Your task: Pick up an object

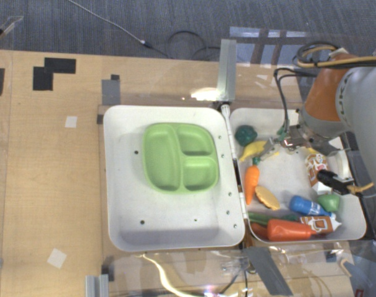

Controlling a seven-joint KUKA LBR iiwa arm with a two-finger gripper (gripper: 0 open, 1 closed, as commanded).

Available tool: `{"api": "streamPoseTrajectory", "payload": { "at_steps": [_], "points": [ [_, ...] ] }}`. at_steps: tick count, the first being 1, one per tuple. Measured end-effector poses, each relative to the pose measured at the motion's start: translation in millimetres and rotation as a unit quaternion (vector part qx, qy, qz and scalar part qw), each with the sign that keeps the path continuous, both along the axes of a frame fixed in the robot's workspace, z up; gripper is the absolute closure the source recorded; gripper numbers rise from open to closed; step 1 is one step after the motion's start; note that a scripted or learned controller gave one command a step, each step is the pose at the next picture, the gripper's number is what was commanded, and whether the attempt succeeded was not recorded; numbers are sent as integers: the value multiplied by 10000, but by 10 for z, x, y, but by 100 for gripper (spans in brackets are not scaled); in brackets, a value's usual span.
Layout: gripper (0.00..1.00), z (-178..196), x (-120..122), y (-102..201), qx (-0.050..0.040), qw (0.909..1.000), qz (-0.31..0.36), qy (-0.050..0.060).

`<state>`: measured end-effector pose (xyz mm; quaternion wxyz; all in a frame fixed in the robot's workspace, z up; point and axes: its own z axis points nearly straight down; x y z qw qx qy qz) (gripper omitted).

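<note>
Approach step, by the look of it. Gripper low in the right bin, just right of the banana and seemingly aimed at it. Cannot tell whether spread or pressed together at this slant; nothing seen pinched, so no pick yet.

Likely target: the banana itself, lying by the bin's left wall, yellow and curved. Next move, as a guess: shift a little left to centre over the banana, go down, close across its narrow width, then lift straight up. Calls for care, since curved plastic may slip or roll.

Around the banana:
- dark green toy just above, nearly touching
- carrot just below, tip pointing away
- tan piece below the carrot
- blue bottle and orange bottle well below and to the right
- packet to the right, beyond the gripper

In the way: the wall close on the banana's left, and the green toy and carrot crowding both ends, leaving little room for a wide grasp. Left of the banana, across the wall: the left bin with a green tray.
</note>
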<state>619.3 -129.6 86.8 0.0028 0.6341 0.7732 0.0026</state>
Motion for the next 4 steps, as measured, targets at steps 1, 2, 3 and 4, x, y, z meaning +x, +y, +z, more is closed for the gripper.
{"api": "streamPoseTrajectory", "payload": {
  "at_steps": [1, 2, 3, 4],
  "points": [
    [0, 13, 375, 296, -37, 9963, -852, 73],
    [0, 21, -648, 192, -4, 9997, -264, 3],
    [0, 31, -1257, 285, -2, 9984, -559, -37],
    [100, 155, -1220, 286, -6, 9985, -547, -83]
  ]
}}
